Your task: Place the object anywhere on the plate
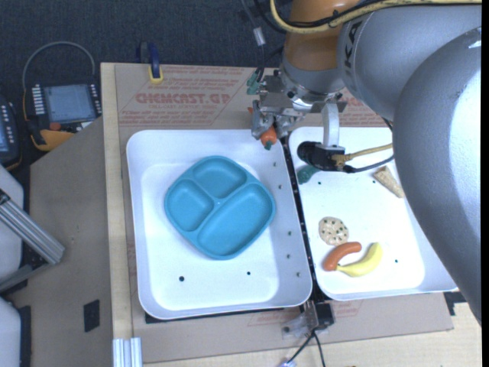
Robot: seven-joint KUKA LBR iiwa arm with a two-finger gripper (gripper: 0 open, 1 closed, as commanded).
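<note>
Sitting in the left white bin (153, 281) is a blue plastic plate with three sections (220, 205), and nothing lies on it. The big grey arm with an orange band (325, 6) reaches in from the right and covers much of the right white bin (397, 277). Its gripper (267, 132) hangs over the back edge of the left bin, close to the wall between the two bins. A small orange thing (267, 137) shows at the gripper's tip, and it seems to be pinched there, but it is too small to tell what it is. It is up past the plate's far corner, not on the plate.

In the right bin lie a round speckled cookie (333, 229), a red toy sausage (340, 255) and a yellow toy banana (364, 261) touching each other, and a tan wedge (388, 180) partly hidden by the arm. A small teal bit (306, 175) peeks out beside the middle wall. A black part with a cable (319, 155) hangs from the wrist.
</note>
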